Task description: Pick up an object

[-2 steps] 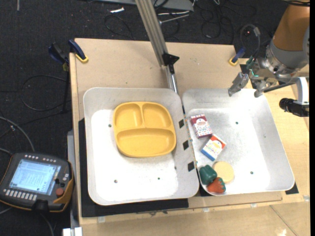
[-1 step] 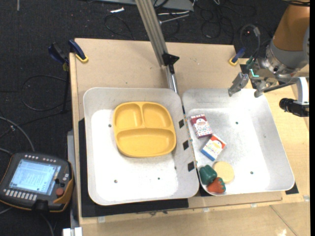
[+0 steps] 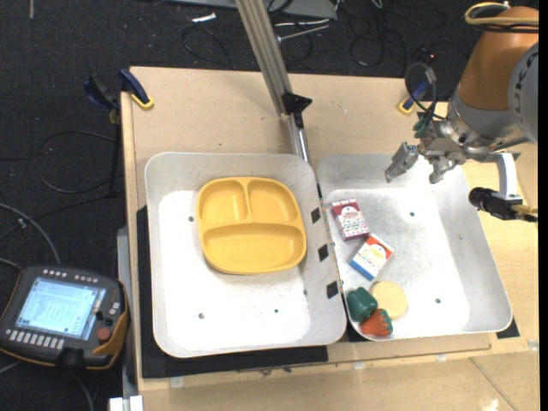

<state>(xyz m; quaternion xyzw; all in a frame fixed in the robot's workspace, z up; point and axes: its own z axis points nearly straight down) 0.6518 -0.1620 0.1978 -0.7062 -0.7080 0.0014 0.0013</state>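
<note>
My gripper hangs open over the far edge of the right bin, nothing between its fingers. Below and to its left lies a red carton. Nearer the front sit a small white, blue and orange box, a pale round disc, a green pepper and a red-orange piece in the bin's front left corner. All these objects are well apart from the gripper.
The left bin holds a yellow divided plate. A slanted metal pole runs down to the gap between the bins. A teach pendant lies off the bench at the lower left.
</note>
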